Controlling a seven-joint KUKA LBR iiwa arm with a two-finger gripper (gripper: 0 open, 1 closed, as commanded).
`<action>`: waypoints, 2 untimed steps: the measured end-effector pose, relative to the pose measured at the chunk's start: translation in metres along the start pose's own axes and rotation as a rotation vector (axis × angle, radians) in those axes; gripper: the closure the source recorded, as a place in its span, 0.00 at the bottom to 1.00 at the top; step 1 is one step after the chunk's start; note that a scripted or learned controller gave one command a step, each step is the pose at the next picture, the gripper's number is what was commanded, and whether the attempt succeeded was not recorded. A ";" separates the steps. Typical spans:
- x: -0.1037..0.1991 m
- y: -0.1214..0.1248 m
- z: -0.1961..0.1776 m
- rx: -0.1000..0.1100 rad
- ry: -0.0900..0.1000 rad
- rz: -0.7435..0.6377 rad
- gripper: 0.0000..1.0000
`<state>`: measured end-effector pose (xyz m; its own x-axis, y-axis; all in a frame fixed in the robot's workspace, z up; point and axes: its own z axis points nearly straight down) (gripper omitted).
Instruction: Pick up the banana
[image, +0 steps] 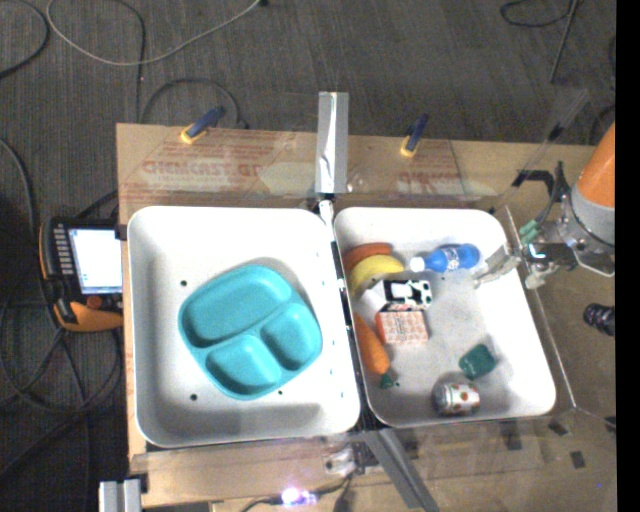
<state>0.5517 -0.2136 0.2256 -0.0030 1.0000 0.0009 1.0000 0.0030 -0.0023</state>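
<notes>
The yellow banana (373, 268) lies in the right bin (520, 345), near its upper-left corner, pressed against an orange fruit (368, 251) just behind it. A black-and-white object (408, 292) touches its lower right side. My gripper (512, 270) hangs over the bin's right rim, well to the right of the banana and past the blue bottle (452, 258). Its fingers stand apart, with nothing between them.
The right bin also holds a red-and-white box (402, 325), a carrot (373, 347), a green block (478, 360) and a small can (457, 398). A teal divided plate (252, 330) lies in the left bin (160, 250). A metal post (331, 145) stands behind the bins.
</notes>
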 end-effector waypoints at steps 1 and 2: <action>0.059 0.040 0.079 0.001 0.000 -0.188 0.00; 0.098 0.119 0.130 -0.002 -0.011 -0.297 0.00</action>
<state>0.6701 -0.1152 0.0954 -0.2959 0.9552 -0.0100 0.9552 0.2959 -0.0014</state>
